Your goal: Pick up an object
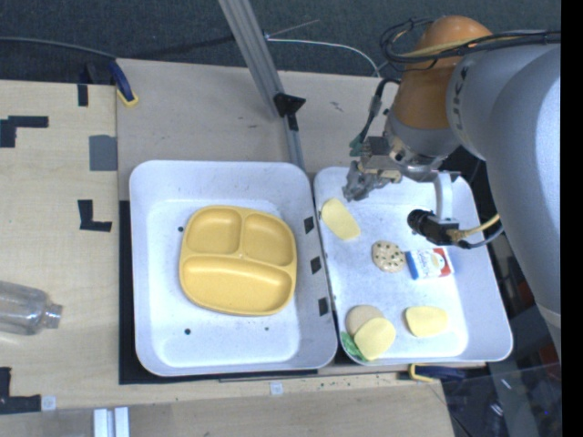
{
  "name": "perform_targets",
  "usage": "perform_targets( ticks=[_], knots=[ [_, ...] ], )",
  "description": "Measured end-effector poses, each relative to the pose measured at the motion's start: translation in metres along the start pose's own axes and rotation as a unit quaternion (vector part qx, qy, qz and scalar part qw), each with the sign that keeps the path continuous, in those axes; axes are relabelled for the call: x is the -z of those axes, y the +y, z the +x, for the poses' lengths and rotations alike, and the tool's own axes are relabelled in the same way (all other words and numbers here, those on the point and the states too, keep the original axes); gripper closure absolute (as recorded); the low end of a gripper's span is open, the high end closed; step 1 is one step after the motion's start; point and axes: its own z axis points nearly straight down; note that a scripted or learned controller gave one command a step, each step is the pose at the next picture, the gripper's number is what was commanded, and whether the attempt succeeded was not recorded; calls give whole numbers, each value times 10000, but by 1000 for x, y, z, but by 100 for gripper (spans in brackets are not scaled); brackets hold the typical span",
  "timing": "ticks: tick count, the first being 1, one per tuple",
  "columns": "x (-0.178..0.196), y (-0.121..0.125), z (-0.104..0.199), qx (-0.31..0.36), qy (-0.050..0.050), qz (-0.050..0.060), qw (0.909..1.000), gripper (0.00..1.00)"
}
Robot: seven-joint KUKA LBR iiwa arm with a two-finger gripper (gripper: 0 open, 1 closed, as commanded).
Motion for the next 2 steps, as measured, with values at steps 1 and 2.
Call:
perform_targets(
  ticks=[1, 2],
  knots=[
    [0, -20, 52, 21, 8, 18, 10000, 100],
    [0, -30, 50, -5, -5, 19, 10000, 100]
  ],
)
